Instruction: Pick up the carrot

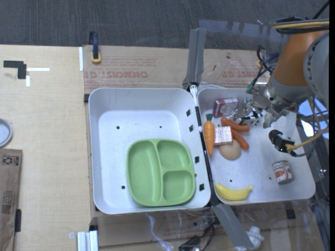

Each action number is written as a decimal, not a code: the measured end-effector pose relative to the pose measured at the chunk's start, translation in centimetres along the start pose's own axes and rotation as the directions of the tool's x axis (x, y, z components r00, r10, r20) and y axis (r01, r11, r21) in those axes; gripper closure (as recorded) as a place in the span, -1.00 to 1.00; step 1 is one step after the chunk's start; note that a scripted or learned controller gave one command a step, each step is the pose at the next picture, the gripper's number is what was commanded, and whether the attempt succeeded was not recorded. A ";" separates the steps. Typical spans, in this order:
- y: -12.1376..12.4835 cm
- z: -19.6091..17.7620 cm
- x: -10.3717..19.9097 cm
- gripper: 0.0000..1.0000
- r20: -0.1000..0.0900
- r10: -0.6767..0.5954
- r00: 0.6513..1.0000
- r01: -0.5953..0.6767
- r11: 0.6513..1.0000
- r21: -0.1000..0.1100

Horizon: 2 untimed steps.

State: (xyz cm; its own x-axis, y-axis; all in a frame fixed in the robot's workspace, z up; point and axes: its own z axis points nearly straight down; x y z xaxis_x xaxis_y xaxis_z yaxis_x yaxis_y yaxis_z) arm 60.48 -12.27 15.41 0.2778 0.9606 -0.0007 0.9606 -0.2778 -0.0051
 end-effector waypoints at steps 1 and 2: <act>-7.3 -3.6 7.5 -1.00 0.001 0.018 1.000 -0.018 1.000 0.000; -8.7 -3.6 7.6 -1.00 0.001 -0.245 0.970 0.245 0.970 -0.001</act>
